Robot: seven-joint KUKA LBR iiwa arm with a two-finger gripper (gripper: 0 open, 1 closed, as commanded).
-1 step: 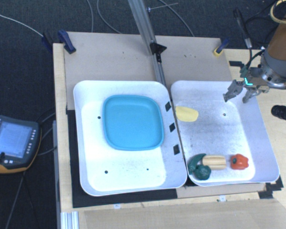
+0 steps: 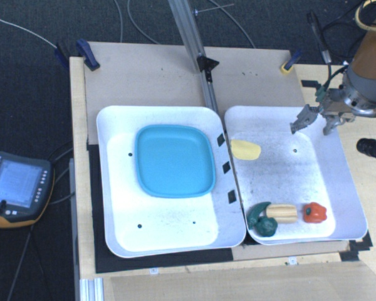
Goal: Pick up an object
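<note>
Two-finger gripper (image 2: pixel 313 123) hovers spread open and empty over the right white bin's (image 2: pixel 338 168) far edge; approach step, next drop toward the yellow lemon-shaped piece (image 2: pixel 245 150)

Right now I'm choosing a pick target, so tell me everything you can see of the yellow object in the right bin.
The yellow object is a small, smooth, pale yellow piece, rounded and slightly elongated, looking like plastic toy food. It lies flat on the floor of the right bin, close to the bin's left wall, in its upper half. Nothing else touches it: the green, tan and red items sit apart along the near edge, and the gripper is off to its right.
</note>
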